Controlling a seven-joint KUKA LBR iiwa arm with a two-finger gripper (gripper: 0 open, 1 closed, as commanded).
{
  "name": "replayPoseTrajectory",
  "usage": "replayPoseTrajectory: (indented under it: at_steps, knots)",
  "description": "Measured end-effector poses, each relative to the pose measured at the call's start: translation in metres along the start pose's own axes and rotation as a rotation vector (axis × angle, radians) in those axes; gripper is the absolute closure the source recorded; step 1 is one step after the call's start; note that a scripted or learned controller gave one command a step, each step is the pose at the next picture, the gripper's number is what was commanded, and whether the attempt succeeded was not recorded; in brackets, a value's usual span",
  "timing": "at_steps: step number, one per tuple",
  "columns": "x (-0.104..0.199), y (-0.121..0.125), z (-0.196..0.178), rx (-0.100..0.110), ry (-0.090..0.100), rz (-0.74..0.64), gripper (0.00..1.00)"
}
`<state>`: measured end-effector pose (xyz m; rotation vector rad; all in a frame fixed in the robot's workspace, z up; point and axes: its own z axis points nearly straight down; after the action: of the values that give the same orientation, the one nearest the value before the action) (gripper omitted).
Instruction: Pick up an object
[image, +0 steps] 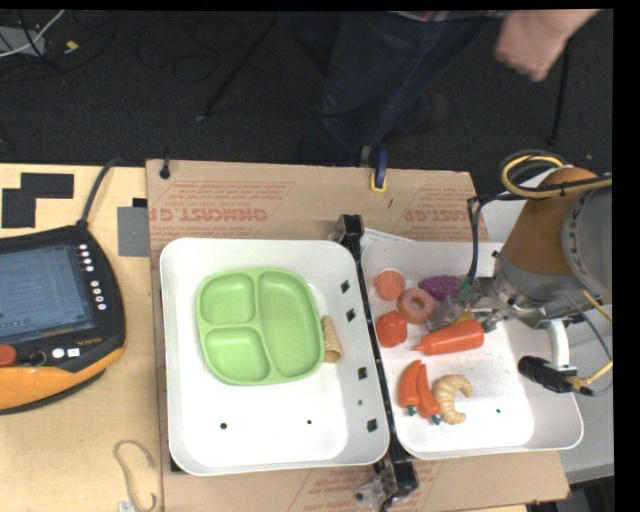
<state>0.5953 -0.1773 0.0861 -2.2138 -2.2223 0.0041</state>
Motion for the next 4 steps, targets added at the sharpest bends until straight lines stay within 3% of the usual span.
replayPoseTrajectory:
  at_steps: [1, 4]
  knots:
    - [-0.001, 0.0, -0.012, -0.001, 0.0, 0.001, 1.0]
    - [-0.007, 0.01, -0.144, -0.008, -0.002, 0.004, 1.0]
